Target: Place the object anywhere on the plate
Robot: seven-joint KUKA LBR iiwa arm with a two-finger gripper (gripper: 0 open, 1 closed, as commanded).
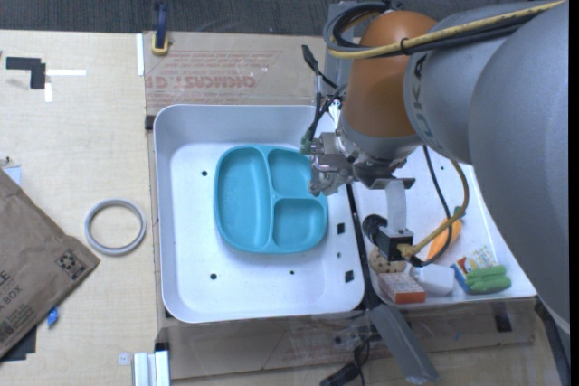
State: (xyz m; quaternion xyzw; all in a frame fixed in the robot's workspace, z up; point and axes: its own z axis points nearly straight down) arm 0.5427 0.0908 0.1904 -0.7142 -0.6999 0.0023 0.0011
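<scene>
We are seeing the grey arm [488,86] covering most of the right bin [479,226] and hiding its far side. The left bin [181,221] is holding the teal plate [244,199]. The gripper [324,176] is hanging at the plate's right edge, and we cannot tell whether it is apart or together. An orange object [443,237], a green object [488,280] and a red-and-white box [403,287] are lying in the right bin's near corner, partly hidden.

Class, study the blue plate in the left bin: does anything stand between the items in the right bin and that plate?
Only the bins' adjoining walls lie between the right bin's items, such as the green one, and the blue plate. Its compartments look bare; the gripper hangs at its right rim.
</scene>
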